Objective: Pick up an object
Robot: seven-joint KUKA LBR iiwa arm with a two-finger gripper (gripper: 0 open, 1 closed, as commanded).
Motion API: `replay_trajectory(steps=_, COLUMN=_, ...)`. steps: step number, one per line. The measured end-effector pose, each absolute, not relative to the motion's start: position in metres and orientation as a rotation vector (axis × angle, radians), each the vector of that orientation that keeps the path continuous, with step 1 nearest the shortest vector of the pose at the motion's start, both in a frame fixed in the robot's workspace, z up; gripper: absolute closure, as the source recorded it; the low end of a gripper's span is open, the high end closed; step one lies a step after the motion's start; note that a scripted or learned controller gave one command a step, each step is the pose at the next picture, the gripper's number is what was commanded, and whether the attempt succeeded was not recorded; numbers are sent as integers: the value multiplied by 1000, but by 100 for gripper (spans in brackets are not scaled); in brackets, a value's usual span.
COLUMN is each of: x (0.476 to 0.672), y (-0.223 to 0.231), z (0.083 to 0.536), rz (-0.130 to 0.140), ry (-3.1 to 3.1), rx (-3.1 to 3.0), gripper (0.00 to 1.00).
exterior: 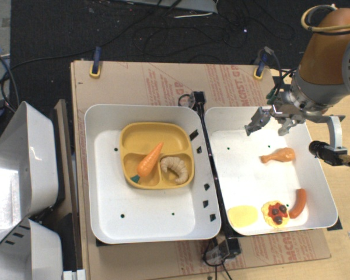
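Note:
My gripper [270,123] hangs over the far edge of the right bin [245,168], its two dark fingers spread open with nothing between them. Below and to its right lies an orange chicken drumstick [279,156]. Nearer the front of that bin sit a red sausage [298,203], a small pizza-like round piece with red toppings [275,212] and a flat yellow disc [242,216]. In the left bin [105,203], a yellow divided plate [134,136] holds a carrot [150,159] and a pale shrimp [175,168].
The two bins rest on a cardboard sheet [146,80] held by yellow clamps [95,69] at the back corners. Grey bins [20,162] stand off the bench's left side. Cables run across the dark floor behind.

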State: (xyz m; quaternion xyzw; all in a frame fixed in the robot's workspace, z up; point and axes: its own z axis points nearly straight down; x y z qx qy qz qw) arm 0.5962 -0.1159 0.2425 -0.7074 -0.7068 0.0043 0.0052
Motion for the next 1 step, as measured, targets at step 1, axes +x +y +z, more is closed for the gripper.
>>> replay_trajectory(steps=1, x=598, y=-116, z=250, rz=1, ry=-2222, rx=-2220, gripper=0)
